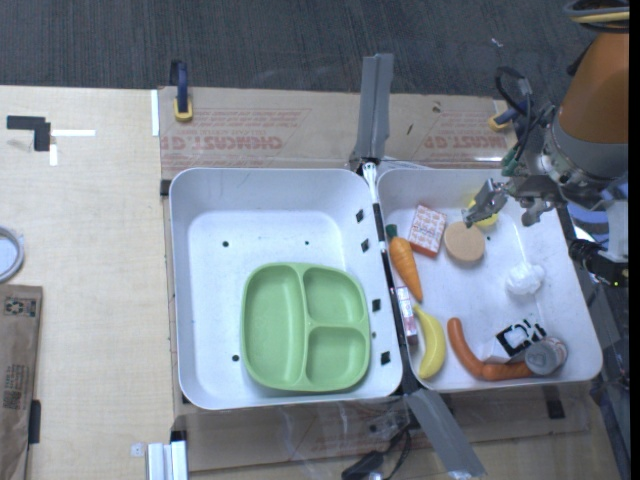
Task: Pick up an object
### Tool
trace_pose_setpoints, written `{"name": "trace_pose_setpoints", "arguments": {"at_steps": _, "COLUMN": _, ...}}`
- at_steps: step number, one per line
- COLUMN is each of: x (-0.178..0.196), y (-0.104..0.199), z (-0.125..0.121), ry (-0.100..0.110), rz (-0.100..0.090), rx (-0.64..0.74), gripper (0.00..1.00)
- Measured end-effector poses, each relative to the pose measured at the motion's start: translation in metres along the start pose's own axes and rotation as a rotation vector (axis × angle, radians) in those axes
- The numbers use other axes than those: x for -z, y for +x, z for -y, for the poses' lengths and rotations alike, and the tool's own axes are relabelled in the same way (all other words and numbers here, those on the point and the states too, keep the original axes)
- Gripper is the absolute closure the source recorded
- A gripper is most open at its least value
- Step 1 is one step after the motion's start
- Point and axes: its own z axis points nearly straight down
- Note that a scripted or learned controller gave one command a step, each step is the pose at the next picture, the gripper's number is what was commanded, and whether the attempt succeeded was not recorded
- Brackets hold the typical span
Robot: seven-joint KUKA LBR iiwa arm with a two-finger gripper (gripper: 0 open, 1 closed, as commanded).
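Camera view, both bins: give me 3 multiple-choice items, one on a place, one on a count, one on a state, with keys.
1. Where does the green plate lie?
A. in the left bin
B. in the right bin
C. on the bench outside the bins

2. How many compartments does the green plate have?
A. two
B. three
C. five

3. How does the claw stand to the objects?
A. it holds the carrot
B. it holds the banana
C. it sits near the right bin's far edge, nothing seen between its fingers

Key: 1 A, the plate rests on the left bin floor. 2 B, one long section and two smaller ones show. 3 C, the carrot and the banana lie on the right bin floor, apart from the claw.
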Motion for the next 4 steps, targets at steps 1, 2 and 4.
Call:
{"name": "trace_pose_setpoints", "arguments": {"at_steps": 1, "x": -0.105, "y": 0.005, "z": 0.097, "ry": 0.001, "rz": -0.001, "rx": -0.133, "gripper": 0.00}}
{"name": "trace_pose_setpoints", "arguments": {"at_steps": 2, "x": -0.097, "y": 0.004, "z": 0.097, "ry": 0.002, "rz": -0.001, "rx": -0.136, "gripper": 1.00}}
{"name": "trace_pose_setpoints", "arguments": {"at_steps": 4, "x": -0.157, "y": 0.009, "z": 0.097, "ry": -0.001, "rz": 0.000, "rx": -0.085, "gripper": 0.00}}
